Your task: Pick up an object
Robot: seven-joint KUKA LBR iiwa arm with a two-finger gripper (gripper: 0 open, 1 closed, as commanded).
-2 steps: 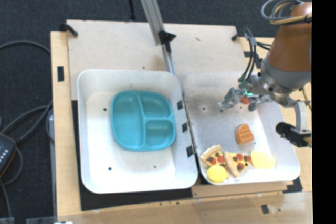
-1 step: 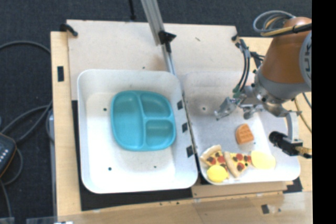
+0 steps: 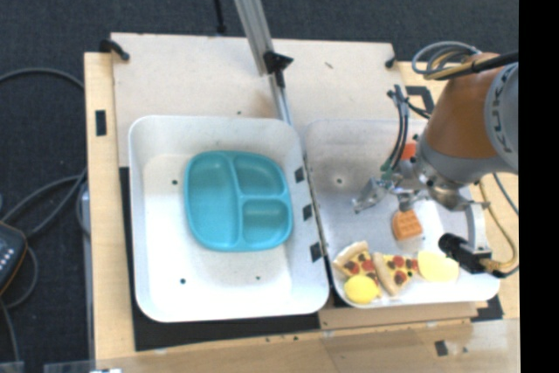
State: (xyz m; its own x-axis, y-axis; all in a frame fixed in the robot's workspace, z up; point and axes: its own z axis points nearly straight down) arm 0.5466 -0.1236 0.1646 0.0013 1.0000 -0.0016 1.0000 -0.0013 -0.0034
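- The orange block point(image 3: 407, 226) lies in the right bin point(image 3: 349, 157), just below the pincer point(image 3: 403, 198).
- It is small, orange, box-shaped.
- Pincer's state: cannot tell.

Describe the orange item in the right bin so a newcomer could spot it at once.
Start at the right bin, the one the arm reaches into. Along its near edge lie toy foods; the orange block sits just above them, below the end effector. It alone is orange and boxy; its neighbours are yellow pieces and pizza slices.
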